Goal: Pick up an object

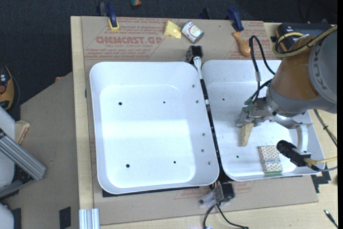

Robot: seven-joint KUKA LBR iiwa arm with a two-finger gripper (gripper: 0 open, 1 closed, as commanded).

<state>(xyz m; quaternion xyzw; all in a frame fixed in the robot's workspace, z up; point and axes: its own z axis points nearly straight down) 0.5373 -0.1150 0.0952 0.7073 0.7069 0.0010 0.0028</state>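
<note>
1. The task's thing, as I judge it, is the small tan, stick-like piece (244, 137). It lies flat on the floor of the right-hand shallow white bin (225, 94), roughly mid-bin and apart from the wall shared with the left white bin (144, 131).

2. The grey two-finger gripper (251, 118) sits low over the upper end of that piece, touching it or just above it. The view does not show whether the gripper is open, closed or gripping the piece, so I cannot tell and do not count the piece as held.

3. The piece's long axis runs nearly top to bottom in the camera view, tilted a little. Its upper end leans right, under the gripper, and its lower end points towards the near edge of the bin. It seems to narrow towards the lower end, though that is too small to be sure of.

4. To do the grasp well, the gripper should probably sit nearer the middle of the piece than its tip, because a hold on the very end may let it swing or slip.

5. The grip should close across the narrow width, at right angles to the long axis, and go low enough to catch the sides.

6. The lift should go straight up. The small rectangular block with a pale patterned top (270, 159) lies nearby, to the lower right, but apart from the piece, and is best left undisturbed.
</note>
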